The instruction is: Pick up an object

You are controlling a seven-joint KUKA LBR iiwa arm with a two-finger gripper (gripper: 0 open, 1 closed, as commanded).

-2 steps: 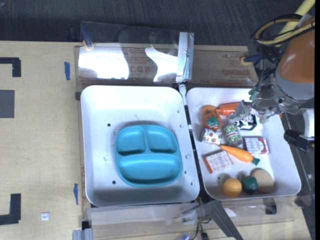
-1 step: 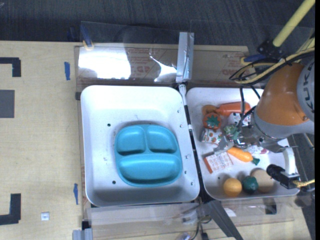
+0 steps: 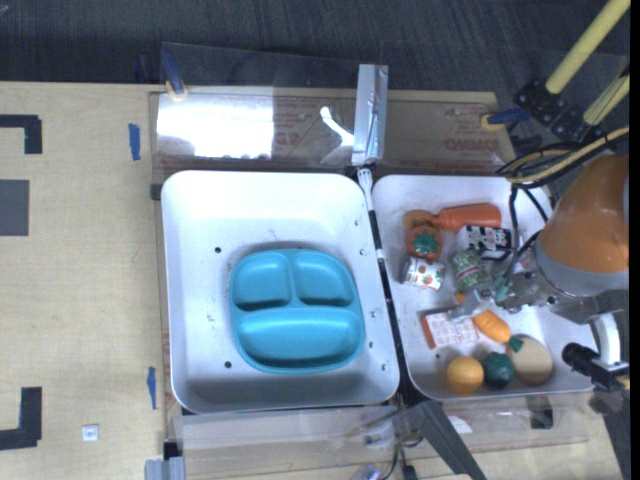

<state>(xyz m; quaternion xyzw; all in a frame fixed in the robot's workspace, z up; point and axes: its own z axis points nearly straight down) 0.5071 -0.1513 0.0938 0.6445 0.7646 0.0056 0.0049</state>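
The right bin [image 3: 400,200] holds several toy foods. Among them are a long orange piece [image 3: 468,215], a red and green fruit [image 3: 424,240], a small white packet [image 3: 425,274], a green can [image 3: 466,264] and a red and white card [image 3: 449,329]. Further forward lie a small carrot [image 3: 491,325], an orange ball [image 3: 464,373], a green piece [image 3: 498,370] and a beige egg shape [image 3: 533,358]. My gripper [image 3: 497,290] hangs low over the middle of this bin, just right of the green can and above the carrot. Nothing visibly hangs from it.
A blue divided plate [image 3: 296,306] lies in the left bin [image 3: 190,268]. My arm's orange band [image 3: 595,230] and grey wrist overhang the right bin's right edge. Cables and a yellow bar [image 3: 590,38] cross the upper right. A clear divider [image 3: 369,113] stands behind the bins.
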